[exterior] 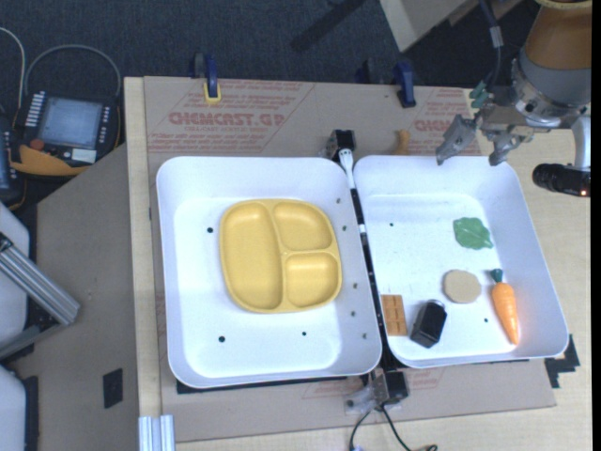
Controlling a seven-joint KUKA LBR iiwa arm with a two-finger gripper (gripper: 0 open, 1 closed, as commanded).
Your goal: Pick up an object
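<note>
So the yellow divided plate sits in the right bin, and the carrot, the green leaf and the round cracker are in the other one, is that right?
Not quite. The camera view shows the yellow divided plate in the left bin, not the right one. The carrot, the green leaf and the round cracker are indeed in the other one, the right bin.
</note>
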